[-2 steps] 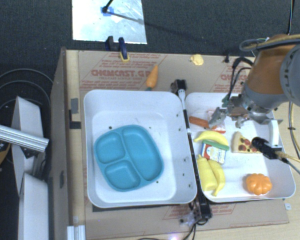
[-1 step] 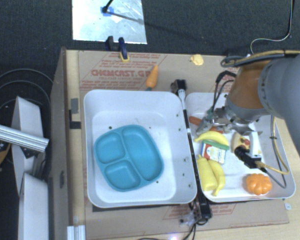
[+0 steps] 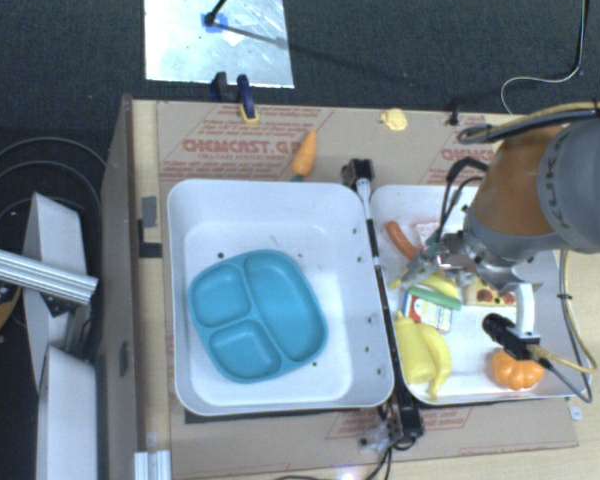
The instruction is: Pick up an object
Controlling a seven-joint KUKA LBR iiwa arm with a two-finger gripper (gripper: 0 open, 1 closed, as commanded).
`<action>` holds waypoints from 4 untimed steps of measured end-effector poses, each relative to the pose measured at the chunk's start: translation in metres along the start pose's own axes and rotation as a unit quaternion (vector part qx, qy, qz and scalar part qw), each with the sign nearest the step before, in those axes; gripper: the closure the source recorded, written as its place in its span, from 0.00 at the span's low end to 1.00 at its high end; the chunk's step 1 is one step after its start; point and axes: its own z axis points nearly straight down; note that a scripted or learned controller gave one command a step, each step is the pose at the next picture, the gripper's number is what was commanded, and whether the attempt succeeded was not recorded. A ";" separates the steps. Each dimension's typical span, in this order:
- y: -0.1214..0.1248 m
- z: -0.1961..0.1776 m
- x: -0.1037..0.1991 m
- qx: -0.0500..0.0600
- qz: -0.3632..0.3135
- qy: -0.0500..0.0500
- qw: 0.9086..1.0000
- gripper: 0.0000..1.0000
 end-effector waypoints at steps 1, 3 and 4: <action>0.003 -0.010 0.000 -0.003 -0.001 0.000 1.000 1.00; 0.041 0.019 0.000 -0.005 -0.002 -0.001 1.000 0.00; 0.110 0.017 -0.009 -0.008 -0.003 -0.002 1.000 0.00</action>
